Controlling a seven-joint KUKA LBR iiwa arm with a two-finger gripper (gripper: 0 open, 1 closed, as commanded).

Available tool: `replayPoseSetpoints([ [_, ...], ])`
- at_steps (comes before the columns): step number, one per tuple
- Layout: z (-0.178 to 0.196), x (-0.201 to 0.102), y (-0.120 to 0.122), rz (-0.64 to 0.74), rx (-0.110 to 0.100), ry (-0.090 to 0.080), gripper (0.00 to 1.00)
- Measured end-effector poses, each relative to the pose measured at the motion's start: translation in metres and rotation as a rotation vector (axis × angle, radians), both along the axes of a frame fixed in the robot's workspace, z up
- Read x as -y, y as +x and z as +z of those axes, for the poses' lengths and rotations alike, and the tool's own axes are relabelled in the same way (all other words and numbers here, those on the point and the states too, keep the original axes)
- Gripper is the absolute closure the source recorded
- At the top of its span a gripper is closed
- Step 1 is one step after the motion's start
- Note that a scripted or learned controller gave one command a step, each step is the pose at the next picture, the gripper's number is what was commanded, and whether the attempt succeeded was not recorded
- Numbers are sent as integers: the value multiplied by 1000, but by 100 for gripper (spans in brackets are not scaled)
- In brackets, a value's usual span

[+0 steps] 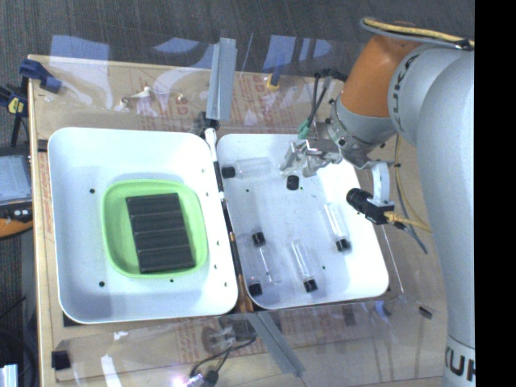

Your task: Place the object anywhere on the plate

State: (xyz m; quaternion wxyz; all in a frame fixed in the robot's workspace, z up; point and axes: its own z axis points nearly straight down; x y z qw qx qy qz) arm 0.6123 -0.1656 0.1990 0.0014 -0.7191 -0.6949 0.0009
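A green plate point(117, 208) lies in the left white bin point(68, 160). A dark ridged rectangular block point(160, 232) rests flat on the plate's middle. My gripper point(297, 160) hangs over the far part of the right white bin point(367, 276), well away from the plate. Just below the gripper's tip, a small black-capped piece point(292, 182) sits on the bin floor. I see nothing held in the gripper.
Several clear tubes with black caps lie scattered in the right bin, such as one point(336, 226) by the right wall and one point(301, 264) near the front. A raised divider point(224, 216) separates the bins. A black fitting point(367, 204) juts from the arm.
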Motion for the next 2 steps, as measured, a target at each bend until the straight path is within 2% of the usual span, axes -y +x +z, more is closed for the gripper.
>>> replayPoseSetpoints([
  [1, -47, -64, -16, 91, -3, 0, 100],
  [2, -7, -144, -59, 266, -1, 1, 100],
])
